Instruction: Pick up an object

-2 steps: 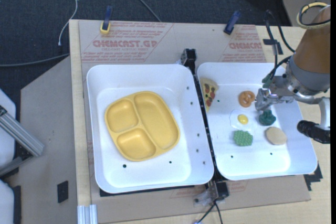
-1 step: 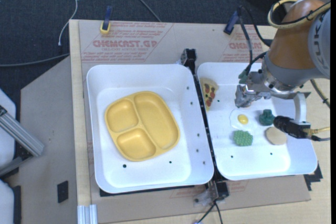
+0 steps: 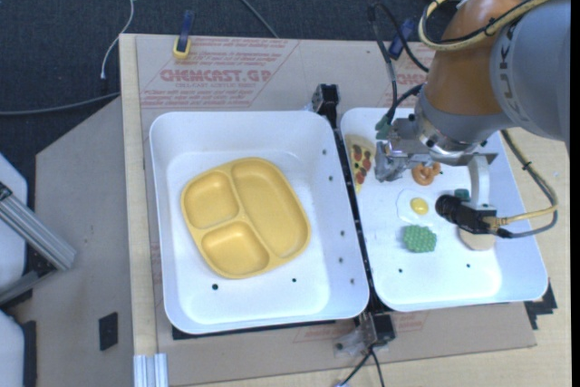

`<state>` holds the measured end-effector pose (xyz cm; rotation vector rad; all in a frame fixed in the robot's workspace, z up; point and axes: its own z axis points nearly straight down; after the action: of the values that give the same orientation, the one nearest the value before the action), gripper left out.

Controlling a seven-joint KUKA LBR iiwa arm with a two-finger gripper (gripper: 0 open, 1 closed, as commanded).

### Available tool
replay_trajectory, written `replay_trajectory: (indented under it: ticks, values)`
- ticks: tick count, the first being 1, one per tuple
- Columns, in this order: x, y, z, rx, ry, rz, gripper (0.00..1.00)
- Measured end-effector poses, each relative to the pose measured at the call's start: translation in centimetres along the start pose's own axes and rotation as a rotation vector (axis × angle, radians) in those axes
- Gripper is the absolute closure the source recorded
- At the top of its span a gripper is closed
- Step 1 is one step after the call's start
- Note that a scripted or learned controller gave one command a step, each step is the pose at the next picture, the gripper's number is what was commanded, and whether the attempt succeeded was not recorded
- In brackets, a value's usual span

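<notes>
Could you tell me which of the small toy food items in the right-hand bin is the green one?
It is the bumpy green broccoli-like piece, lying nearest the bin's front; the fried-egg piece with its yellow yolk and the pizza slice are not green.

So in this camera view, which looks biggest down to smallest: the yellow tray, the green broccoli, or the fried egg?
1. Yellow tray, far the largest.
2. Green broccoli.
3. Fried egg, though the arm hides part of it and its white blends into the bin, so these two look close.
</notes>
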<state>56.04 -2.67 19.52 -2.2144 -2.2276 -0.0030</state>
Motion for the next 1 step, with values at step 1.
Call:
replay_trajectory:
  ticks: [1]
  values:
    - [5.9,1.5,0.02,-0.001,0.0,0.0,1.0]
